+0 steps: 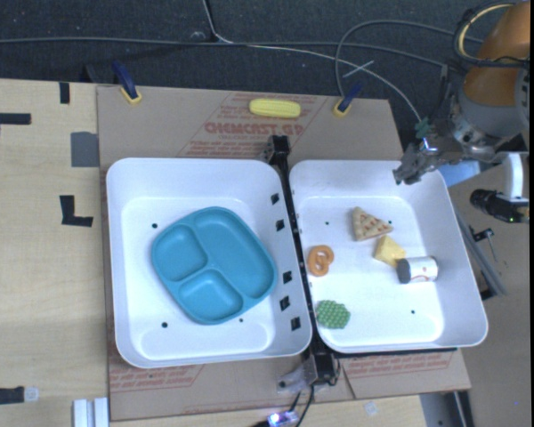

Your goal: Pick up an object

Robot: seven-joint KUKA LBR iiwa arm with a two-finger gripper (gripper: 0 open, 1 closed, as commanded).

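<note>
- Gripper (409, 169) sits over the right bin (458, 238) far-right corner rim; fingers: can't tell if apart or together.
- Nearest obj: pizza-slice toy (368, 224), in bin, toward near-left of gripper.
- Yellow wedge (389, 251) & white cylinder (418, 269) lie further on, same dir.

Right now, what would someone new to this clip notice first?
The blue divided plate fills much of the left bin. The right bin holds small toy foods: a pizza slice, a pretzel and a green piece. The gripper hangs over the right bin's top right corner.
</note>
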